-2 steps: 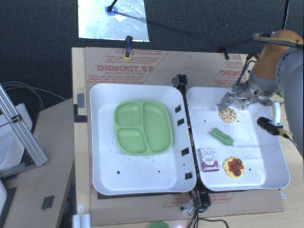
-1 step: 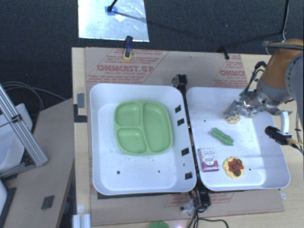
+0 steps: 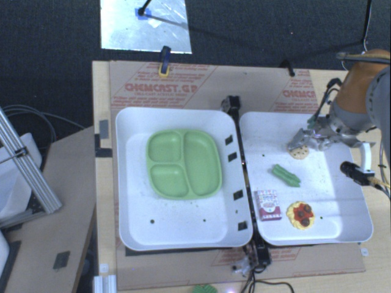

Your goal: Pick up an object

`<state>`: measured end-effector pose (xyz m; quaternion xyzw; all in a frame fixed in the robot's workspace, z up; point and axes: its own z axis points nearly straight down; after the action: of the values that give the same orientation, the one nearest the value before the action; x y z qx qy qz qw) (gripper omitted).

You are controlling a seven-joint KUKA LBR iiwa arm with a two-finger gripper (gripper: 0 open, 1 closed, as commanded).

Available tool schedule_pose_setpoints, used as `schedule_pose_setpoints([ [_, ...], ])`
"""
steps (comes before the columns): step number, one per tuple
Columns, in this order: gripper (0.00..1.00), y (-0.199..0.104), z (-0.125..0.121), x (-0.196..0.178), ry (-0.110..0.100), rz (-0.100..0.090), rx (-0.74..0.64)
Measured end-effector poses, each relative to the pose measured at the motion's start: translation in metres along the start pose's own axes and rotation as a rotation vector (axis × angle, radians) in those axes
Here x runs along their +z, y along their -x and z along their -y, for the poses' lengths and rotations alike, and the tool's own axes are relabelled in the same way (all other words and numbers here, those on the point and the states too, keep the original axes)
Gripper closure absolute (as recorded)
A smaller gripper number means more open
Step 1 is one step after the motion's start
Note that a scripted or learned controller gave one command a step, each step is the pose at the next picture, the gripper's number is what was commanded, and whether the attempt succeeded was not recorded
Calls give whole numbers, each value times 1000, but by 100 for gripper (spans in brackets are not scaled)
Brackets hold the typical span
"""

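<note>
1. Camera view, risk first: the gripper (image 3: 300, 144) sits low over a small round tan cookie (image 3: 299, 154) in the right bin (image 3: 269, 124), its tip right at the cookie's upper edge. The cookie looks thin and flat, so I judge the likeliest failure is the tips sliding over it or nudging it aside instead of catching it.
2. Whether the gripper is open, closed or already gripping cannot be told; the metal tip is too small and blurred.
3. Other possible targets lie below the gripper, toward the near rim: a green bean-like piece (image 3: 286, 175) just below it, then a small red-and-white packet (image 3: 267, 204) and a toy pizza (image 3: 302, 214).
4. Far to the gripper's left, a green divided plate (image 3: 183, 163) rests in the left bin (image 3: 131, 182).
5. Arm pose: the grey arm with its orange band (image 3: 360, 81) reaches in from the right, wrist angled down and leftward toward the cookie.
</note>
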<state>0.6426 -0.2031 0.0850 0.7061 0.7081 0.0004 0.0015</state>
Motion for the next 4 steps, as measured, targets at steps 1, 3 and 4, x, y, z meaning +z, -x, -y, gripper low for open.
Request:
schedule_pose_setpoints([
  [1,0,0,0,0,0,0,0],
  [3,0,4,11,0,-3,-1,2],
  [4,100,4,7,-15,7,1,-1],
])
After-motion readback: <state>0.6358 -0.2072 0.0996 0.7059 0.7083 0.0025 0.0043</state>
